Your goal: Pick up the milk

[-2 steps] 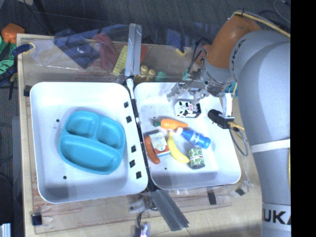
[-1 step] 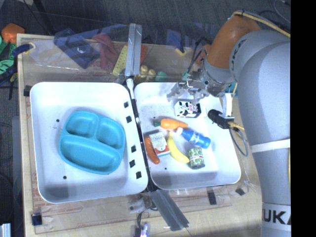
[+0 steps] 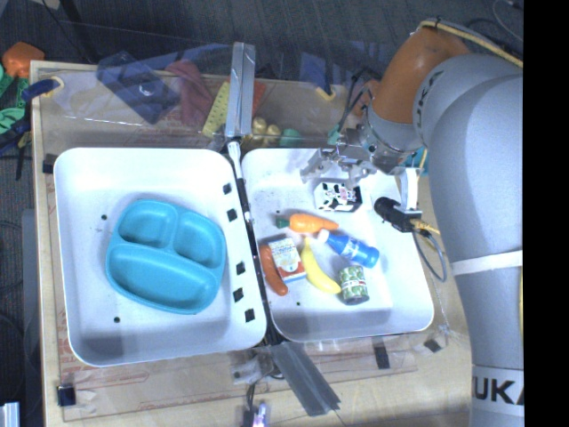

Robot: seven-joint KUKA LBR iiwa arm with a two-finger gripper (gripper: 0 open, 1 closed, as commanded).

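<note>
Hovering upper right of frame, gripper (image 3: 340,169) sits just above the milk (image 3: 339,197) w/ fingers spread, nothing between them.

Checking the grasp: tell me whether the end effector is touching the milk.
Cannot tell. In the camera view the end effector sits directly over the milk, overlapping its top edge; no gap or contact shows plainly.

- One fixed camera sits above the bench (image 3: 373,390), looking down at a slant.
- Both white bins (image 3: 80,238) fit inside the frame, side by side.
- The arm (image 3: 471,149) enters from the right.
</note>
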